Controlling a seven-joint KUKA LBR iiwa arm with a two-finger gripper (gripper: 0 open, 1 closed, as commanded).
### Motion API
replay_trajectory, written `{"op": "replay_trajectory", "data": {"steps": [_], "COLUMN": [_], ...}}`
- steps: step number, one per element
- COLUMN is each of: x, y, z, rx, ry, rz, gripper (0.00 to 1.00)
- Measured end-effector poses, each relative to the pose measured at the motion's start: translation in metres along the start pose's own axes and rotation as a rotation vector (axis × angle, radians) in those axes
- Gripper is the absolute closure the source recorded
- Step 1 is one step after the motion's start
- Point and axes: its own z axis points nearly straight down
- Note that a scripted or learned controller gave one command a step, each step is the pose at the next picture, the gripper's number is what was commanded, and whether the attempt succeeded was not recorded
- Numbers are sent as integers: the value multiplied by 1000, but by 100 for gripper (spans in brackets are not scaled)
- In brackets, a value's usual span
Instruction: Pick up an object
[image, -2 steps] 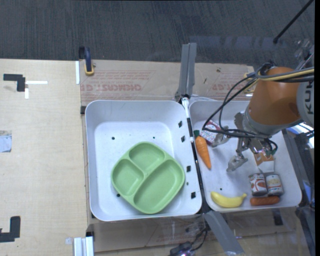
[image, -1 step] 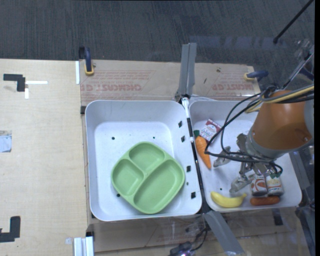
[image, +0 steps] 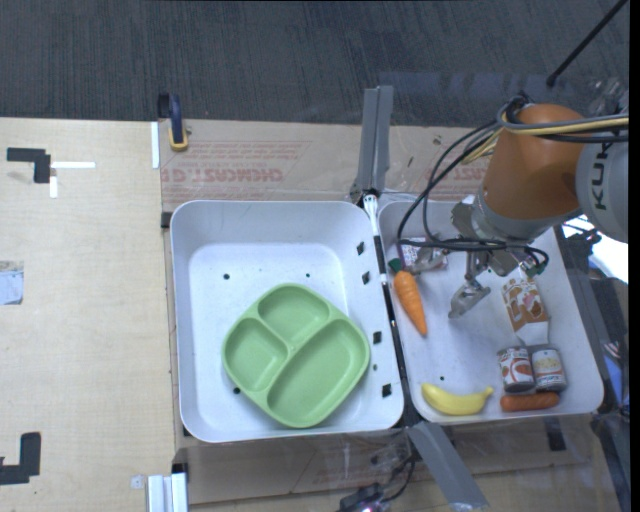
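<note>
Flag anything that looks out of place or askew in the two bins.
Nothing stands out. The green plate lies flat in the left bin; the carrot, banana and cans lie loose in the right bin.

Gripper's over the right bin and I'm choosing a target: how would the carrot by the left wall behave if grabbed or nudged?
The carrot looks rigid, likely a toy, so it should not flop. Its round, tapered body may roll or pivot if pushed. It lies near the bin's left wall, which could crowd the gripper.
</note>
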Motion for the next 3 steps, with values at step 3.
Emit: {"op": "replay_trajectory", "data": {"steps": [3], "x": [-34], "y": [-14], "z": [0], "rx": [0], "ry": [0], "rz": [-207], "gripper": [0]}}
